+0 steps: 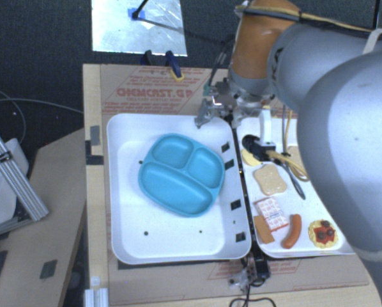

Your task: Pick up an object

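Up at 12 o'clock the gripper (232,114) hangs over the bins' divider. Jaw state: cannot tell. Blue plate (181,173) sits in left bin (124,190).

Bright, even light — soft focus, faint shadows.

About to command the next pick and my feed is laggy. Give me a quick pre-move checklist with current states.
1. Tool located: ok, near the far end of the divider between the bins.
2. Object between the fingers: cannot tell.
3. Targets present: ok; toy sausage, pizza and bread lie in the right bin.
4. Targets unobstructed: not ok, the arm overhangs the right bin.
5. Blue tray settled: ok, flat in the left bin.
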Available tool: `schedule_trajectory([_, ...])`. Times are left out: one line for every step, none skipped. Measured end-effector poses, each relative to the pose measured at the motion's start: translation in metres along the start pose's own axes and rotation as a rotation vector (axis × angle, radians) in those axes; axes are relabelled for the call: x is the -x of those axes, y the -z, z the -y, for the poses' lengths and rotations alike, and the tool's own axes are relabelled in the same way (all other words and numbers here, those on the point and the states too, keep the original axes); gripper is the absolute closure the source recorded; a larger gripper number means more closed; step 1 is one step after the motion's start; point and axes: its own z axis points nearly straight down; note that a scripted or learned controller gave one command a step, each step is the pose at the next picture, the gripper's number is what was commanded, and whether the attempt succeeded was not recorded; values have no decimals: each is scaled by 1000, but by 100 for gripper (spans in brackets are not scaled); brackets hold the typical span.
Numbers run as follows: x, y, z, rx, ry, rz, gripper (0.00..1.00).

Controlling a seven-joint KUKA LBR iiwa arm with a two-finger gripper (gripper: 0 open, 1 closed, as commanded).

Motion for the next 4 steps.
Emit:
schedule_trajectory([-13, 185, 2, 16, -6, 2, 0])
schedule_trajectory([47, 61, 19, -17, -18, 7, 0])
schedule_trajectory([-35, 0, 38, -13, -3, 1, 0])
schedule_trajectory([45, 0, 1, -3, -18, 9, 0])
